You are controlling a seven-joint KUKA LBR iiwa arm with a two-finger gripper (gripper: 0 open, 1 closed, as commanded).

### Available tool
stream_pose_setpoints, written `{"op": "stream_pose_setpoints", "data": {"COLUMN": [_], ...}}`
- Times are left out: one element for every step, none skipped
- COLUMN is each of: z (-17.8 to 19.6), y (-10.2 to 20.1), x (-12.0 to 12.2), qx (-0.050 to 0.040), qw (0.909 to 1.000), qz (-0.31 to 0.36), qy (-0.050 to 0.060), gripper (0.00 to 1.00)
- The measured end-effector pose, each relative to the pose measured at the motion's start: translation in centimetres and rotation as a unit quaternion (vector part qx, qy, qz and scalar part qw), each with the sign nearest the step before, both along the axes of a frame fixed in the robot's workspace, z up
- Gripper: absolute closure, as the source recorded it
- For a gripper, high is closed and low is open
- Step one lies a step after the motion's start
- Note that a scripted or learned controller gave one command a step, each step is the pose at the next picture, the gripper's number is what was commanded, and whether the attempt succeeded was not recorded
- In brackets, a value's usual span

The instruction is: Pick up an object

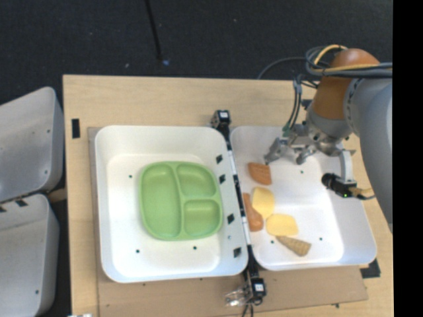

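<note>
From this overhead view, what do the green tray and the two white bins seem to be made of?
The green tray looks like moulded plastic with a matte to slightly satin finish: uniform colour, rounded compartment walls. The left bin and right bin look like thin white plastic, smooth and faintly glossy, with soft rounded corners. This view alone cannot confirm it.

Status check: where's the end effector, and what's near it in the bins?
End effector open over right bin, holding nothing. Orange piece closest, just below-left. Nothing blocking. Green tray in left bin.
</note>
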State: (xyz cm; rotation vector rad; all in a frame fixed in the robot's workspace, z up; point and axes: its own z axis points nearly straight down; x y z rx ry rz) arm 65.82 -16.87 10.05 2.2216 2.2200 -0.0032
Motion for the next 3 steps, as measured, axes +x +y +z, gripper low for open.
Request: {"op": "stream_pose_setpoints", "data": {"z": [1.3,5.7,11.8], "y": [-0.1,-0.3,0.3], "x": [0.1,0.1,-0.1], "qx": [-0.0010,0.0000,0.0003], "qw": [1.0000,1.0000,1.0000], "qz": [0.000,-0.001,0.001], "qy": [-0.002,-0.003,-0.004], "gripper": [1.00,1.00,1.00]}}
